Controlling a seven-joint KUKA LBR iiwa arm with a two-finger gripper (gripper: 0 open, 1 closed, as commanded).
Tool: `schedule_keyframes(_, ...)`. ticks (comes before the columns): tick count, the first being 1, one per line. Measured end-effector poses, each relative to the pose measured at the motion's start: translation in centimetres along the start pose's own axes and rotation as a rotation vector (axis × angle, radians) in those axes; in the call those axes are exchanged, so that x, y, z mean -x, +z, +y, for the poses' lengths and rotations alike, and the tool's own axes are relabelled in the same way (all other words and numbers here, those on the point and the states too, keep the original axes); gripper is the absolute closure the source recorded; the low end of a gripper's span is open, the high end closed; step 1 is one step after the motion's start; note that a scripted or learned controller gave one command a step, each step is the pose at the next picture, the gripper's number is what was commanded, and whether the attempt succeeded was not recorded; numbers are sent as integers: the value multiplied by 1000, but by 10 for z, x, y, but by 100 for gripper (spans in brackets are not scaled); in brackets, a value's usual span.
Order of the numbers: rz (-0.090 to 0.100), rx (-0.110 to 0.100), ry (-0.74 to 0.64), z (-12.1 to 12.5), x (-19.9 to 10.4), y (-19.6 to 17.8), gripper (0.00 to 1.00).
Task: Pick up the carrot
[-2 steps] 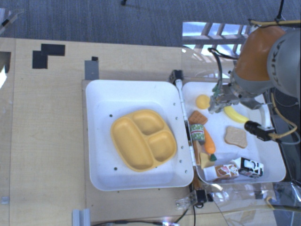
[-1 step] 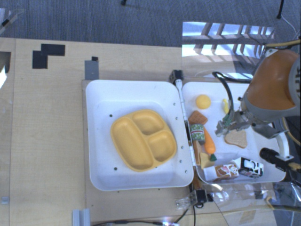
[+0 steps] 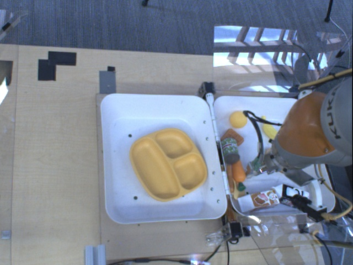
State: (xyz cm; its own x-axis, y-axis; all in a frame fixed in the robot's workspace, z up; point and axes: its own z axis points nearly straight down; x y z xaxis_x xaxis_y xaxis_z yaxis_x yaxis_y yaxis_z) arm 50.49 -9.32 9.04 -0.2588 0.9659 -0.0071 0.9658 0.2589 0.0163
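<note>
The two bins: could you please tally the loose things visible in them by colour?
Yellow: 3, the divided plate, a ball and a piece partly behind the arm
Orange: 1, the carrot
Brown and green: 1, the bottle
White and brown: 1, the carton
Total: 6

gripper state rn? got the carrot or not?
Gripper: cannot be told; the arm's wrist covers it. It sits low in the right bin, just right of the carrot, which lies on the bin floor.
</note>
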Motion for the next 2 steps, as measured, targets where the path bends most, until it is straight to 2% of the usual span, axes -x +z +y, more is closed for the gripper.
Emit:
schedule_keyframes(1,2,-4,204,30,5,1,0)
schedule_keyframes(2,3,3,530,12,11,1,0)
